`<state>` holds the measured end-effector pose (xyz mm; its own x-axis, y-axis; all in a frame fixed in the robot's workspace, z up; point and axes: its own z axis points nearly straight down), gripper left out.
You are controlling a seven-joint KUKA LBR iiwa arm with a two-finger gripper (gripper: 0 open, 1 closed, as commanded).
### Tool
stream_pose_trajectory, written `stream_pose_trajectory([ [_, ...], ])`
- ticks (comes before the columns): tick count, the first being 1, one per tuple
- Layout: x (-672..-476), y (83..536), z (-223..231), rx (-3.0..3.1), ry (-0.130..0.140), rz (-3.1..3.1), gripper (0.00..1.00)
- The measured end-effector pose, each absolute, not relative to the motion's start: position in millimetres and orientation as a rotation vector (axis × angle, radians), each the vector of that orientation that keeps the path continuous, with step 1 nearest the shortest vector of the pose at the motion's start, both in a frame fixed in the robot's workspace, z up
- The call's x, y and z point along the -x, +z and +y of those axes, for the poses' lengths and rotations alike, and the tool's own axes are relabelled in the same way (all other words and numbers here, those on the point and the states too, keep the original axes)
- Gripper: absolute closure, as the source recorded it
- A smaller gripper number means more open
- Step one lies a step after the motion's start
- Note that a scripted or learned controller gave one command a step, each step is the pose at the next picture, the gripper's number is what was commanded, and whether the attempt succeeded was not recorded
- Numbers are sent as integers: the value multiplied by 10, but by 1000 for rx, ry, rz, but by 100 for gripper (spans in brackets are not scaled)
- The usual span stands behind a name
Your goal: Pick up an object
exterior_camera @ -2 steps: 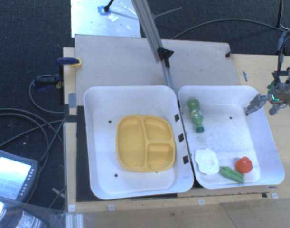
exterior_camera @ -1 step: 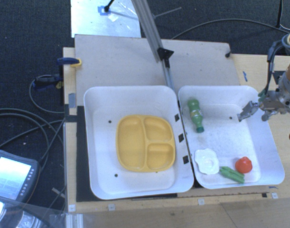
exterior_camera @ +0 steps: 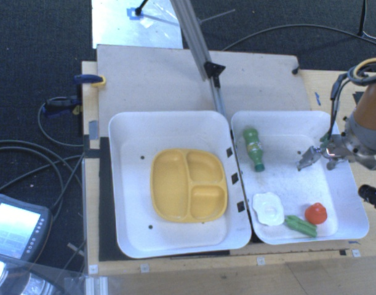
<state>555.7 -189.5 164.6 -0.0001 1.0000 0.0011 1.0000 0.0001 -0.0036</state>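
The right bin [exterior_camera: 344, 180] holds a green bottle [exterior_camera: 253, 148] lying at its upper left. A white fried-egg toy [exterior_camera: 268, 208], a small green vegetable [exterior_camera: 300, 225] and a red tomato [exterior_camera: 316, 213] lie along its front. My gripper [exterior_camera: 308, 158] hangs over the middle right of this bin, to the right of the bottle and above the tomato. Nothing shows in it.
A yellow divided plate [exterior_camera: 189, 184] lies in the left bin [exterior_camera: 129, 165]. A grey pole [exterior_camera: 194, 32] slants down to the gap between the bins at the back. Cables and a pendant lie on the floor to the left.
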Motion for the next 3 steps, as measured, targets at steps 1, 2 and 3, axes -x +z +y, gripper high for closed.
stream_pose_trajectory([
  [1, -5493, 1046, -1940, 2220, 3, -2218, 0],
  [2, -5519, 1191, -1943, 2224, -3, -2224, 100],
  [3, -5500, 1821, -1989, 2224, -6, -2230, 100],
])
